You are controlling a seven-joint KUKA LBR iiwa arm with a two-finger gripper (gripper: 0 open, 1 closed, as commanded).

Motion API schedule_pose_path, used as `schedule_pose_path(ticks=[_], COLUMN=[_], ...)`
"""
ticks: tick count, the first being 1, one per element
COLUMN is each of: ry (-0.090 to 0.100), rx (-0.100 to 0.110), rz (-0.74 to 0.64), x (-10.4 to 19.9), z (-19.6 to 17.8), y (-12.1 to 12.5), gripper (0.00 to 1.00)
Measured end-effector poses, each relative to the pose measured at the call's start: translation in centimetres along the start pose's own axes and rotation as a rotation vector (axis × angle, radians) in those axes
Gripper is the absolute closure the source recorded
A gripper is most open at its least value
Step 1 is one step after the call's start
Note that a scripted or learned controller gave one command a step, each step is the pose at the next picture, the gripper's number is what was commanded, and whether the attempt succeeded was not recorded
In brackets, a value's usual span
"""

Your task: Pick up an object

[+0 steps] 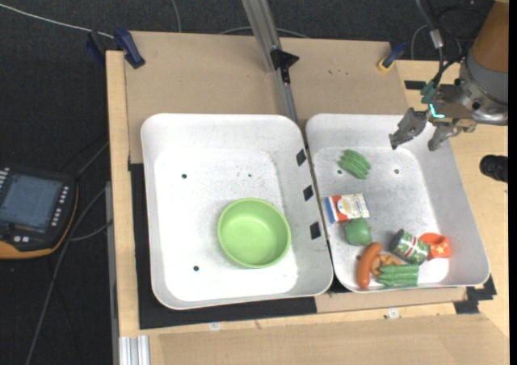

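My gripper (423, 132) hangs over the far right corner of the right bin (452, 194), its two fingers spread apart with nothing between them. Below it in the bin lie a ridged green vegetable (354, 163), a small red, white and blue carton (346, 207), a round green fruit (358, 232), a hot dog (367, 263), a green and red can (410, 246), a red piece (437, 245) and a green bean pod (398, 275). All of them are well apart from the gripper.
The left bin (174, 153) holds a light green bowl (254, 232). A metal pole (258, 8) slants down to the gap between the bins. A handheld pendant (32, 210) lies off the bench at left. Blue clamps (128, 47) grip the bench's far edge.
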State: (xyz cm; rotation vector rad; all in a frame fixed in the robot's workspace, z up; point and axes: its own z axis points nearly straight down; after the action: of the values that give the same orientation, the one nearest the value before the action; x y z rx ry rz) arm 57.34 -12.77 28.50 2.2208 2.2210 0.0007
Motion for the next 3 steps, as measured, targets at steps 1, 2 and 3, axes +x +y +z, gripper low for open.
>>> schedule_pose_path(ticks=[1, 2, 3], ry=[0.0, 0.001, 0.001], rx=[0.0, 0.004, 0.006], rz=[0.0, 0.001, 0.0], x=[0.0, -0.7, -0.5], z=[0.0, 5.2, 11.2], y=[0.0, -0.7, -1.4], gripper=[0.0, 0.0, 0.0])
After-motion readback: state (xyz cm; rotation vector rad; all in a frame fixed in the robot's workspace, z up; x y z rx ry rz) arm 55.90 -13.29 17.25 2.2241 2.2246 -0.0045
